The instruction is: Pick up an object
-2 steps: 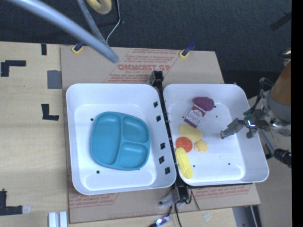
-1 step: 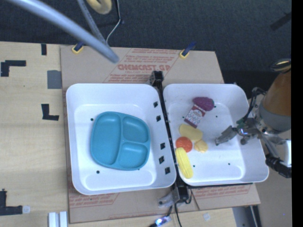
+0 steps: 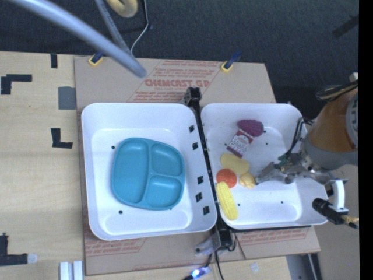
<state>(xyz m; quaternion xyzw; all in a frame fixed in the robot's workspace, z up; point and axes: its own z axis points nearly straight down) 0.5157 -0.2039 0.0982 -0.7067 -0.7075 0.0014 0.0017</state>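
Note:
The right bin (image 3: 291, 212) holds several toy foods. A purple piece (image 3: 250, 126) lies at the back, with a red and white packet (image 3: 239, 143) just in front of it. Toward the bin's left side lie a yellow lump (image 3: 234, 163), an orange-red ball (image 3: 227, 178), a corn cob (image 3: 226, 200) and a small yellow piece (image 3: 247, 181). My gripper (image 3: 264, 173) is low inside this bin, pointing left, its tip just right of the small yellow piece. Nothing shows held in it. The grey and orange arm (image 3: 332, 133) comes in from the right.
A blue divided plate (image 3: 148, 173) lies in the left bin (image 3: 99, 127). A black divider with clips (image 3: 201, 156) runs between the bins. A grey pole (image 3: 76, 22) crosses the top left above the bench. Bare white floor lies in the right bin's front right.

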